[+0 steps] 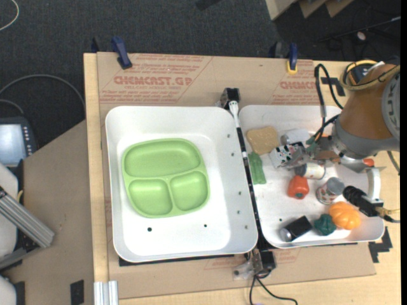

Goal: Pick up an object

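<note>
White plastic forms both shallow bins on the bench. The left bin [121, 234] holds a light green divided tray [166, 176]; the right bin [267, 237] holds the loose candidates for picking. These are a tan flat piece [262, 137], a green strip [257, 168] lying along the bin's left wall, a red-orange object [297, 187], a small silver-and-brown cylinder [331, 190], an orange object [345, 214], a dark green object [325, 224] and a black cylinder [296, 228]. The arm [372, 116] enters from the right, its wrist over the upper part of the right bin. The gripper [291, 153] sits low among the items, just above the red-orange object and beside the tan flat piece. Its mechanism is small and cluttered, so whether it is released or clenched cannot be told, and no object is visibly between its parts. Judged from this, the pick is at the reaching stage: nothing appears lifted, and every object rests on the bin floor. Securing one item and raising it clear remain to be done.
</note>
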`<state>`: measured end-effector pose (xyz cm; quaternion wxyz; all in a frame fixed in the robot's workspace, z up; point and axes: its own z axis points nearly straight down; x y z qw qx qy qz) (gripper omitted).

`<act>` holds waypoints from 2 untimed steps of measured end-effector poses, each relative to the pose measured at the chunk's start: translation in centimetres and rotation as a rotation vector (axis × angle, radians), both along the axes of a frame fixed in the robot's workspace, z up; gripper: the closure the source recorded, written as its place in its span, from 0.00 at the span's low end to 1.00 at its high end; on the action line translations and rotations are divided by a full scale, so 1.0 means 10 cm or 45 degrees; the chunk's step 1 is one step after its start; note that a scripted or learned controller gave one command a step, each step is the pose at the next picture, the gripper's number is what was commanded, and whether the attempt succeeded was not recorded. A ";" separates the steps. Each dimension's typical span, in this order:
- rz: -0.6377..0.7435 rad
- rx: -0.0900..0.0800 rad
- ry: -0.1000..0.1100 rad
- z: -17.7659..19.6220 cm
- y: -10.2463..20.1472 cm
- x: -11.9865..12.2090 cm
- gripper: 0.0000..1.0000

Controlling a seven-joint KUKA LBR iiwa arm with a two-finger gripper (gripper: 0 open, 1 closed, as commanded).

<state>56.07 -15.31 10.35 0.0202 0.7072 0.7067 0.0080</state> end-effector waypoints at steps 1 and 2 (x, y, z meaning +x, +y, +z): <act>0.001 -0.007 -0.015 0.13 0.00 0.03 1.00; 0.001 0.014 0.033 1.18 -0.31 0.25 1.00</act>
